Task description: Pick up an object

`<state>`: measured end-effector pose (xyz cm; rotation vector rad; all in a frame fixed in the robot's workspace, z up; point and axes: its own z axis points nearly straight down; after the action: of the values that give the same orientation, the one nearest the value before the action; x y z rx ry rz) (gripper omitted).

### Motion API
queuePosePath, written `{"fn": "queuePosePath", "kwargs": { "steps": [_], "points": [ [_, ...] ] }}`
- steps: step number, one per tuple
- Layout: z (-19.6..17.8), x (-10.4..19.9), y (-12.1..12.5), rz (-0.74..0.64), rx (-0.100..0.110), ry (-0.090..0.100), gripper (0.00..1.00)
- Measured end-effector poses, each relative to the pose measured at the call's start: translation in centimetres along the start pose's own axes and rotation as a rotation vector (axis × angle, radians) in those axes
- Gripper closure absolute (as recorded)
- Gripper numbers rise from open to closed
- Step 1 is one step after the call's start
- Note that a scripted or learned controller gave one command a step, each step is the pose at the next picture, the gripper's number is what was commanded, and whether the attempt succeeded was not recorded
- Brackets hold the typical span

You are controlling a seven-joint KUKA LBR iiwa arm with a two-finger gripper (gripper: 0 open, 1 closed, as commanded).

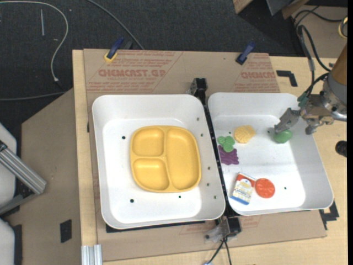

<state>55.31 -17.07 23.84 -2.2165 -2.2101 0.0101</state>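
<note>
In the right bin [309, 164], near its far right wall, a small green object [282, 136] is seen just below the left finger of the spread gripper [299, 123], not pinched between the fingers.

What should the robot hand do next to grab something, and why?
Probably dip down a little over the green toy. The gripper sits in the right bin, with one finger right at that toy, so it is the nearest thing to pick. I cannot tell whether the toy is already between the fingers.
</note>
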Motion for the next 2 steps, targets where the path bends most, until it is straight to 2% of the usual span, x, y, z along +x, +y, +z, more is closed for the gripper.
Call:
{"fn": "queuePosePath", "kwargs": {
  "steps": [1, 2],
  "points": [
    [-0.6, 0.0, 0.2, -0.003, -0.011, -0.003, 0.0],
    [3.8, -0.6, 0.2, -0.003, -0.007, -0.001, 0.0]
  ]
}}
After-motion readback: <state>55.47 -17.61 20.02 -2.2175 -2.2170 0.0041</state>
